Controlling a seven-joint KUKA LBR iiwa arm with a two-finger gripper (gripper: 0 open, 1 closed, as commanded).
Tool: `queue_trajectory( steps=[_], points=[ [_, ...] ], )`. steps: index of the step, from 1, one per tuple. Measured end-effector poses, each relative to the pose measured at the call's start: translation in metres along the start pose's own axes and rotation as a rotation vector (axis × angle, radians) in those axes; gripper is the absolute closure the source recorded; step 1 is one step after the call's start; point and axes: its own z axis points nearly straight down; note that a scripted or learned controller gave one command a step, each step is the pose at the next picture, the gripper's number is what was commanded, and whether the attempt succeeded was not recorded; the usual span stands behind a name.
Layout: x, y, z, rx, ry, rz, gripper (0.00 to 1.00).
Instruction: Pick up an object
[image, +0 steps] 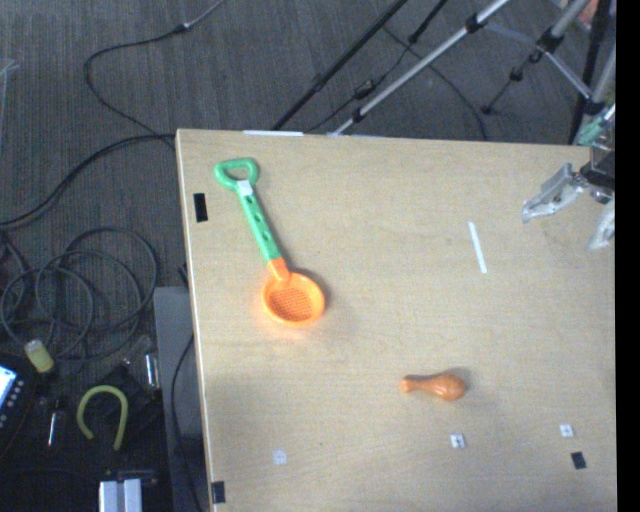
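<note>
A toy strainer spoon (272, 257) with a green handle and a round orange head lies on the left part of the pale wooden bench top (400, 440). A small orange drumstick-shaped toy (437, 385) rests lower down, right of the middle. My gripper (575, 218) hangs at the far right edge, well above and to the right of the drumstick. It is open, its pale fingers (546, 200) spread apart with nothing between them.
A thin white stick (478, 247) lies left of the gripper. Small black and white markers (457, 440) dot the bench's lower right and left edge. Cables, tripod legs and a dark carpet surround the bench on the left and behind.
</note>
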Motion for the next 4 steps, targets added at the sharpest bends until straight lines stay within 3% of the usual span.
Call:
queue_trajectory(
  steps=[1,2,3,4],
  points=[
    [0.000,0.001,-0.009,0.001,-0.002,0.000,1.00],
    [0.073,-0.038,0.000,0.001,0.002,0.088,1.00],
    [0.142,-0.059,0.000,0.001,0.002,0.371,1.00],
    [0.143,-0.059,-0.009,0.004,0.000,0.369,1.00]
  ],
)
